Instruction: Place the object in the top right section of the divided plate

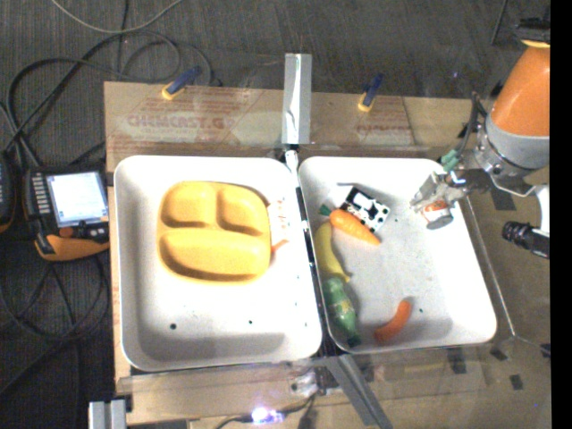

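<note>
Hovering over the right bin's [465,266] upper right corner, the claw [435,202] sits at the end of the grey arm [523,114] with its orange band; something small and orange-red shows at its tip, but I cannot tell whether the fingers are open or closed, or whether they hold it. Just left of the claw, near the bin's upper middle, a black-and-white patterned block [366,206] lies touching a carrot [355,227]. Along the bin's left wall lie a banana [329,250] and, below it, a green vegetable [340,304]. Near the bottom edge rests a small curved orange piece [394,321]. In the left bin [143,329], the yellow divided plate [215,231] sits toward the upper middle. Both bins rest on the surface [214,119].
</note>
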Controlling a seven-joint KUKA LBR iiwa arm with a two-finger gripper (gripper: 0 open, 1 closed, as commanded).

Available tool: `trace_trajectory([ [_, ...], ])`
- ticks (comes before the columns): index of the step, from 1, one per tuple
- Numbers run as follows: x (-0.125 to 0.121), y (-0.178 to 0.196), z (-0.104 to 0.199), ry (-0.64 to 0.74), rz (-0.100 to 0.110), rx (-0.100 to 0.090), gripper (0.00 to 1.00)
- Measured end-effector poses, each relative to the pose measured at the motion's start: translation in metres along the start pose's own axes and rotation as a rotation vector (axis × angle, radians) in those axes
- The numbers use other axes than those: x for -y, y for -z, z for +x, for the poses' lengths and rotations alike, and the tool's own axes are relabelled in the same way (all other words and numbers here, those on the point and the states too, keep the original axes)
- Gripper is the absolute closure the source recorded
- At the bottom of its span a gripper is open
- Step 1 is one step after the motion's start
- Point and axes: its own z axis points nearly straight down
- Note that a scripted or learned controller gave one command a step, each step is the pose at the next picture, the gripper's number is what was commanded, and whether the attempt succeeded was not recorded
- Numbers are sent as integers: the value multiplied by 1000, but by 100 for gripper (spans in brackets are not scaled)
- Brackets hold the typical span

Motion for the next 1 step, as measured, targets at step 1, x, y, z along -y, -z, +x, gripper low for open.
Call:
trace_trajectory([
  [1, -27, -17, 47, 175, 2, -1, 100],
])
